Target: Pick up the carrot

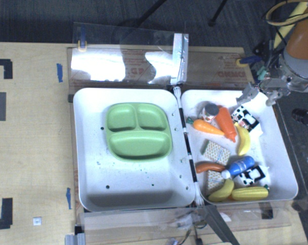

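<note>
The carrot (208, 127) is orange and lies on its side in the right bin (284, 152), in the far left part, its thick end toward the divider. A darker orange-red vegetable (225, 123) lies touching it on the right. My gripper (257, 97) hangs over the bin's far right corner, up and to the right of the carrot and well apart from it. Its fingers (245, 96) are spread open with nothing between them.
The right bin also holds a yellow banana (243, 140), two black-and-white checkered pieces (245, 118), a blue bottle (239, 167), a red sausage (209, 166), waffle squares (215, 151) and yellow items (251, 193). A green divided plate (138, 130) sits in the left bin (87, 152).
</note>
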You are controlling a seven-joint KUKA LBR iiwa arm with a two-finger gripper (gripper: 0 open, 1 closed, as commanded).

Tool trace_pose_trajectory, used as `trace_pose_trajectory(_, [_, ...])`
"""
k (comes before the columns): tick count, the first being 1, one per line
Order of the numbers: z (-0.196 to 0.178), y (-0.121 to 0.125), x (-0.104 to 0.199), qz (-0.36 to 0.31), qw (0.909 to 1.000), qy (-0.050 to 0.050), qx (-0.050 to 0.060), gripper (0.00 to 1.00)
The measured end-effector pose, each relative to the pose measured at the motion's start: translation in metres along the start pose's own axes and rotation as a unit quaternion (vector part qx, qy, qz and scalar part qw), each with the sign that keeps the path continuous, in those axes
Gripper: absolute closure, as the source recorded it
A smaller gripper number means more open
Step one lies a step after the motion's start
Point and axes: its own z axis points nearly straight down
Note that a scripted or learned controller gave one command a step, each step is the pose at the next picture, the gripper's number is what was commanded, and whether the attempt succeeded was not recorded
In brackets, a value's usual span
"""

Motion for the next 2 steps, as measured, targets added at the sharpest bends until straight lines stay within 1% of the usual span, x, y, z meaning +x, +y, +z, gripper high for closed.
trace_pose_trajectory(1, [0.082, 0.043, 0.039, -0.107, 0.9942, 0.0, -0.001, 0.0])
trace_pose_trajectory(2, [0.106, -0.013, 0.069, -0.188, 0.9822, 0.0, 0.0, 0.0])
